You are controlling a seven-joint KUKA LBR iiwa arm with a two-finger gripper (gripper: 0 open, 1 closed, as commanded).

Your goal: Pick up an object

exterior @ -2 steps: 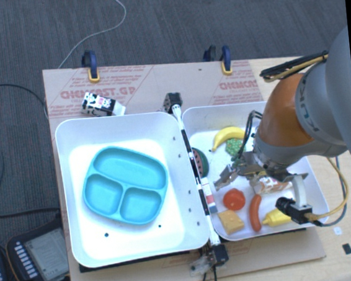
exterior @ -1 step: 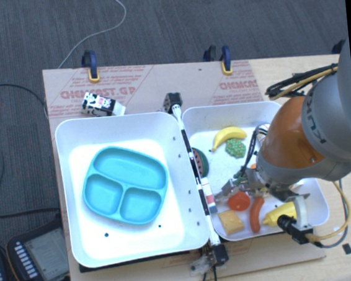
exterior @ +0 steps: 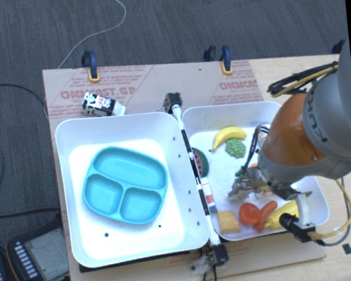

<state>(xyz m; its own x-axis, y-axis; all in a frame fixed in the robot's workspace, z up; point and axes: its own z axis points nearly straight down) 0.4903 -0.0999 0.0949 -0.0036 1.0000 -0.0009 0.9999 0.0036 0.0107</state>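
Note:
The right bin (exterior: 203, 120) holds small toy foods: a yellow banana (exterior: 227, 136), a green broccoli piece (exterior: 235, 148), a dark round slice (exterior: 200, 163) at the left wall, an orange-yellow block (exterior: 228, 221), a red tomato (exterior: 250, 213), a red sausage-like piece (exterior: 265, 211) and a yellow piece (exterior: 283, 211). My gripper (exterior: 247, 185) is low in the bin's middle, just above the tomato and red piece. The grey and orange arm covers the bin's right half.
The left bin (exterior: 67, 179) bears a blue three-compartment plate (exterior: 125, 184). Clamps (exterior: 90, 61) hold the cardboard backing at the rear. A cable loops under the bin's front right corner. A black device lies off the bench at lower left.

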